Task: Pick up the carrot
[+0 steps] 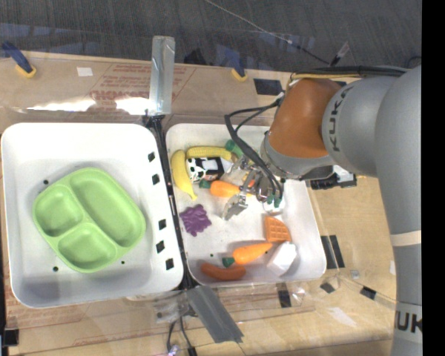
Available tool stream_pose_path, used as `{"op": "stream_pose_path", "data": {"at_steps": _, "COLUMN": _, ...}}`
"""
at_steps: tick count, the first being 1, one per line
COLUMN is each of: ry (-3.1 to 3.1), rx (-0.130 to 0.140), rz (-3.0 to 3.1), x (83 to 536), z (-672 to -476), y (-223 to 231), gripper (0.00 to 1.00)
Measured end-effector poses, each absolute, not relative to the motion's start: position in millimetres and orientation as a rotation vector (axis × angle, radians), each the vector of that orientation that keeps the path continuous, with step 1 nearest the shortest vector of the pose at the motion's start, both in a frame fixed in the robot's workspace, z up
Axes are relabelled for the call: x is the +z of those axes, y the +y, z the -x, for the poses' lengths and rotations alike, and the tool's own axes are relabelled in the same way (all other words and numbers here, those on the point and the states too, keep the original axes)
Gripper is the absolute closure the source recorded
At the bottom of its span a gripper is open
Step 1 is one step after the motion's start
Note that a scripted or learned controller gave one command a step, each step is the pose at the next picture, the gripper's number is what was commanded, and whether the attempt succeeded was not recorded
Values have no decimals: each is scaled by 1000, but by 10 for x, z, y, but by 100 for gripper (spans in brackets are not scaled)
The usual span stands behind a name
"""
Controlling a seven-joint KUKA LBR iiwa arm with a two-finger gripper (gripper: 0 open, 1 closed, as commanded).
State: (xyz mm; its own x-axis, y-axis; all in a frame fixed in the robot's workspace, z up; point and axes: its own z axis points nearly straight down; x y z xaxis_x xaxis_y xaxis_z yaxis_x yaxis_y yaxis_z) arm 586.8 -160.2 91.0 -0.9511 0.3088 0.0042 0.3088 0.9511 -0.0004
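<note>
Gripper (pixel 241 199) low in right bin (pixel 311 221), open/closed state can't tell, nothing visibly held; carrot (pixel 251 253) lies near front of same bin, between waffle (pixel 277 229) and sausage (pixel 222 271)

carrot (pixel 249 254): orange toy with a small green top, lying flat in the right bin near its front edge. roughly horizontal with a slight tilt, green end toward the left, tapered orange end up and to the right. it sits just above a reddish sausage-shaped piece, just beside a white block on its right, and below a waffle-patterned orange piece.
</note>
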Motion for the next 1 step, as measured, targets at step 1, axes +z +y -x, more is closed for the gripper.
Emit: {"op": "stream_pose_path", "data": {"at_steps": 1, "ry": -3133, "rx": -2, "rz": 189, "x": 912, "z": -5688, "y": -978, "gripper": 0}}
